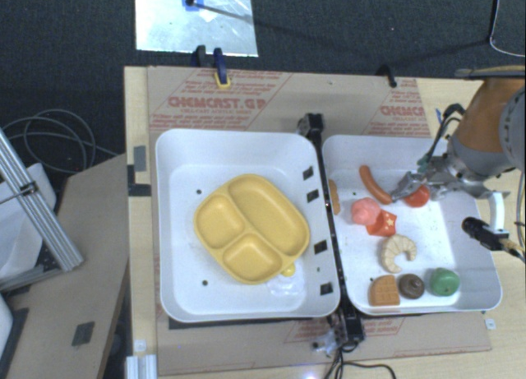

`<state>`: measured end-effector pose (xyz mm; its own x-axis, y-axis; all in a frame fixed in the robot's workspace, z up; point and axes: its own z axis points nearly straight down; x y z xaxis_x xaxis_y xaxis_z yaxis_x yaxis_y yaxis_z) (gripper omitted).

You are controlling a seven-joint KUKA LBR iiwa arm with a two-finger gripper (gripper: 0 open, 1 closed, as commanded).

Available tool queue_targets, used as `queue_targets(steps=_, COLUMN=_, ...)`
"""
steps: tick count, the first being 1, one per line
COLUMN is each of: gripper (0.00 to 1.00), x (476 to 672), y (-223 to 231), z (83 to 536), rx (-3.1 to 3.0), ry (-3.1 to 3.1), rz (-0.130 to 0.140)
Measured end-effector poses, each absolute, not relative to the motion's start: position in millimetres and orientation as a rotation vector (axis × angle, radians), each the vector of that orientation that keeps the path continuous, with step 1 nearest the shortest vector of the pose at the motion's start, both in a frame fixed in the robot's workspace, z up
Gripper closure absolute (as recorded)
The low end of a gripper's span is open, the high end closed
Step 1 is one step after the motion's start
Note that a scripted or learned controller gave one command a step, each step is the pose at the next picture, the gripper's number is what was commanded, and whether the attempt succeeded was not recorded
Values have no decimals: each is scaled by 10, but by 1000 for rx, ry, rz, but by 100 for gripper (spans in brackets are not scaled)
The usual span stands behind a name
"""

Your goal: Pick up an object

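Several toys surround the gripper (408,187); I cannot tell its grip. A red piece (417,197) sits touching its tip, a sausage (375,184) just left, a croissant (398,251) farther below. Best settle squarely over the red piece before lifting.

Single fixed camera, mounted high above the desk (271,90), looking down at a slight slant. Far edge of the desk sits toward frame top, near edge at bottom. Both white bins fit fully in frame: left bin (177,205), right bin (472,262). Mid distance, with floor showing left and far. Arm (493,122) enters from the right.
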<state>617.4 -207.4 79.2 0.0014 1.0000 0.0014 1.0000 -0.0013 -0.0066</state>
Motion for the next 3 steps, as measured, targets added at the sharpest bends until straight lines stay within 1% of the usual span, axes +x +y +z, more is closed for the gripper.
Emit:
queue_targets(steps=1, gripper=100, x=6224, y=-2067, z=963, rx=-2221, ry=-2229, rz=-5)
queue_targets(steps=2, gripper=100, x=6308, y=-1364, z=844, rx=-2209, ry=-2232, rz=-5)
queue_targets(steps=3, gripper=100, x=5978, y=-491, z=1913, rx=-2210, ry=-2238, rz=-14)
